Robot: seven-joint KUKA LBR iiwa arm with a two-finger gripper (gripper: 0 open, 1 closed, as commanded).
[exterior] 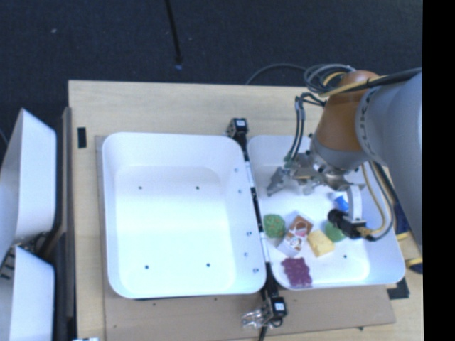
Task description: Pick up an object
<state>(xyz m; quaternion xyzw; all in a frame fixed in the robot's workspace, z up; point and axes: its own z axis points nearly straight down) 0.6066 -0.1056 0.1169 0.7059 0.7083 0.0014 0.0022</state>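
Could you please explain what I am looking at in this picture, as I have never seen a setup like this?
One camera, fixed above a wooden bench, looks down at a slant. The grey machine with the orange band is a robot arm reaching in from the picture's right. Its end effector, the grasping part, hangs over the right white bin. Small things lie in that bin: a green round piece, a red and white packet, a yellow block and a purple lump. I cannot see anything held. A second white bin sits beside it.
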